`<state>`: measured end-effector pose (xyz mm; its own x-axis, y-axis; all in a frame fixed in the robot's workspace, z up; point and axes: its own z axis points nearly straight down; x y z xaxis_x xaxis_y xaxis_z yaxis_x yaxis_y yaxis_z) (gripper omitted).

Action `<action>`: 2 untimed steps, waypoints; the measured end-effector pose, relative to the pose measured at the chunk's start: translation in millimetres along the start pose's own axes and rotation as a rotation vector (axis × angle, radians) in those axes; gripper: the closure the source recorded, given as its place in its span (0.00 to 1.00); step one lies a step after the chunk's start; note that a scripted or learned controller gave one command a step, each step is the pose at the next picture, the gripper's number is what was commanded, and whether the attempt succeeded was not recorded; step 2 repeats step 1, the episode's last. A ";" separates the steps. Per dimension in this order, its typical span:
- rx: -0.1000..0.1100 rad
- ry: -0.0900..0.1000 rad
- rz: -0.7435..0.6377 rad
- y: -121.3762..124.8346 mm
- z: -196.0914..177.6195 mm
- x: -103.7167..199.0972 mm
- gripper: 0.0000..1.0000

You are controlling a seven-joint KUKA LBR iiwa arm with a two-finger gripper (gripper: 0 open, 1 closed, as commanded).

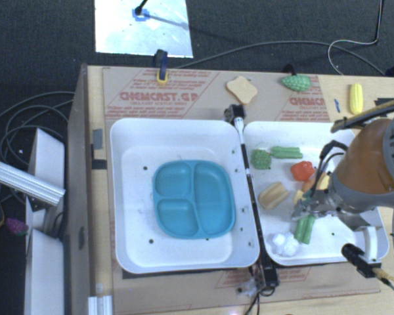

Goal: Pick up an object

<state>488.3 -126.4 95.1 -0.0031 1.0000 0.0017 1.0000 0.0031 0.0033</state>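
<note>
In the right bin (354,136) you see the arm (374,159) reaching in from the right, its gripper (306,209) low over the toys near the bin's middle. The fingers are too small and dark to read, so you cannot tell whether they are spread or pressed together. Just below the gripper lies a green vegetable (305,229), tilted, its top end touching or just under the gripper; you cannot tell whether it is pinched. To its left sits a tan bread roll (273,195), and near the bin's near-left corner a white lump (285,244). Farther back you find a green leafy toy (261,159), a green pod (285,152) beside it, and a red-orange piece (303,170) just left of the arm.

The left bin (128,143) holds a blue divided plate (194,199) with three compartments, lying flat near its centre.

Both bins rest on a cardboard sheet (184,90) covering the bench. Red print on it reads "CHEMCAST G.P." at the far left, and part of the same wording shows at the far right, cut off by the toys. On that far strip lie a tan slice of toast (241,90), a green bumpy toy (296,83) and a yellow corn cob (356,98). A blue and yellow clamp (161,65) grips the far edge of the cardboard.
</note>
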 end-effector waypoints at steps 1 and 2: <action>0.000 -0.001 -0.001 13.6 -89.6 74.2 1.00; 0.000 -0.001 -0.001 13.6 -89.6 74.2 1.00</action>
